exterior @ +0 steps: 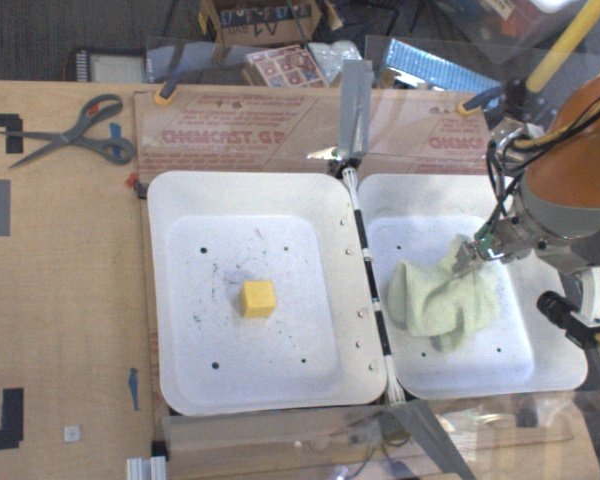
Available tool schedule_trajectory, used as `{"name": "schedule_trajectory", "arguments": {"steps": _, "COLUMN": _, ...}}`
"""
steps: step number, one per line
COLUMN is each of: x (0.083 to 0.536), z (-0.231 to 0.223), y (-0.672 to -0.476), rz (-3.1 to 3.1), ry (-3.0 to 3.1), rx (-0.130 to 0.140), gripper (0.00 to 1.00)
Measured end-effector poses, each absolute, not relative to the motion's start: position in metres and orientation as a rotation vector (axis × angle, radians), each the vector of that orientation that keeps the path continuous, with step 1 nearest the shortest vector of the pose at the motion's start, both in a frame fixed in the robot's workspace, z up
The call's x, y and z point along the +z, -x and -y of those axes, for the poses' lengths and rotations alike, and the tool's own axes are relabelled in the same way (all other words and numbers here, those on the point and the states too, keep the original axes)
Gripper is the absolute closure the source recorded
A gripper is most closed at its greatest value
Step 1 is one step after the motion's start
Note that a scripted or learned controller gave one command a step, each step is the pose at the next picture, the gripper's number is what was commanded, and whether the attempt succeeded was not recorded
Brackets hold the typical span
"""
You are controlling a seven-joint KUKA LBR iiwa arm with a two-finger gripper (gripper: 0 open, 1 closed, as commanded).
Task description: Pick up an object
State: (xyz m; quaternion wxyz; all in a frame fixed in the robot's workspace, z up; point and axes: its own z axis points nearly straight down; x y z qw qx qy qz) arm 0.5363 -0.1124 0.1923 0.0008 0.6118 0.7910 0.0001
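Claw [472, 253] at pale green cloth's [442, 303] upper edge, R bin [555, 363]; grip state can't tell. Yellow cube [259, 299] in L bin [180, 228].

We see our arm [570, 168] come in from the right side (it is grey with an orange band). It bends down low, and our gripper [473, 253] points down to the left.

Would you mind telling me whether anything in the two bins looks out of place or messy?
The pale green cloth lies crumpled in the right bin, one corner drawn up toward the gripper. Dark specks dot the left bin around the yellow block.
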Motion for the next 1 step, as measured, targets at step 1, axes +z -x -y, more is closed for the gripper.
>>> {"name": "schedule_trajectory", "arguments": {"steps": 1, "x": 0.115, "z": 0.1488, "y": -0.5444, "rz": -2.604, "ry": -1.756, "rx": 0.001, "gripper": 1.0}}
